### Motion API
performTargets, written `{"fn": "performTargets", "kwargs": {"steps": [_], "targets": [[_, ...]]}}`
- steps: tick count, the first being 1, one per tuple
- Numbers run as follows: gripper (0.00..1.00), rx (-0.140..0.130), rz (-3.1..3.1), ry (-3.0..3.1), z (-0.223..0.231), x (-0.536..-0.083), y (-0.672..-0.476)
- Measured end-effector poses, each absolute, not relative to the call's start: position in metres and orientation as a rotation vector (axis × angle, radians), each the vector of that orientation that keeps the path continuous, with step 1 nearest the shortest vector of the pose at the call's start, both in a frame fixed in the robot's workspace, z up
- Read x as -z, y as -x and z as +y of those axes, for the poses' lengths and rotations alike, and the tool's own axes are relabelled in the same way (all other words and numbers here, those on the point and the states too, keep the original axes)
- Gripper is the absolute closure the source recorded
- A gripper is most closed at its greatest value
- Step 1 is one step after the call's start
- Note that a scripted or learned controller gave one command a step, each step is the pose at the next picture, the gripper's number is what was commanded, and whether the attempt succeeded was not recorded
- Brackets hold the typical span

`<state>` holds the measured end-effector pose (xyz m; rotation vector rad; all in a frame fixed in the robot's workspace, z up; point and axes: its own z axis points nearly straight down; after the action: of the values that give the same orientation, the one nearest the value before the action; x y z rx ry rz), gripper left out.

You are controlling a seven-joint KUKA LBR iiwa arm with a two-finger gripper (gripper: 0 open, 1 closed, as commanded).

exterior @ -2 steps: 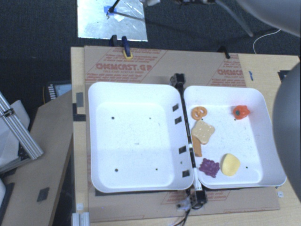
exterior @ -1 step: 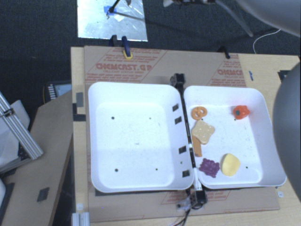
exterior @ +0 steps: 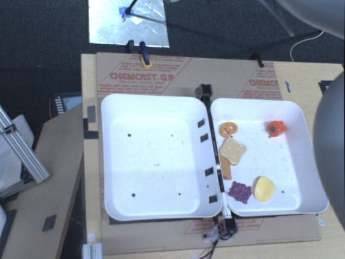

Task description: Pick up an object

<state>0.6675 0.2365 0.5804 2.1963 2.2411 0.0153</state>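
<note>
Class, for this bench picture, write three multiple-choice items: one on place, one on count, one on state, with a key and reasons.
1. Where do the toy foods lie?
A. left bin
B. right bin
C. on the cardboard

2. How many items lie in that bin?
A. two
B. five
C. nine

3. How does the bread slice lie?
A. flat
B. propped upright
C. hanging over the rim

Key: 1 B, all sit in the right bin. 2 B: pretzel, tomato, bread slice, grapes, lemon. 3 A, it rests flat on the bin floor.
</note>
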Motion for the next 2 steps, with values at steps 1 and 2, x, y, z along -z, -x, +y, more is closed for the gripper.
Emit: {"fn": "performTargets", "kwargs": {"steps": [1, 2], "targets": [[0.0, -0.015, 2.242, -2.196, 0.236, -0.58, -0.667], [1.0, -0.018, 2.245, -2.191, 0.237, -0.592, -0.667]]}}
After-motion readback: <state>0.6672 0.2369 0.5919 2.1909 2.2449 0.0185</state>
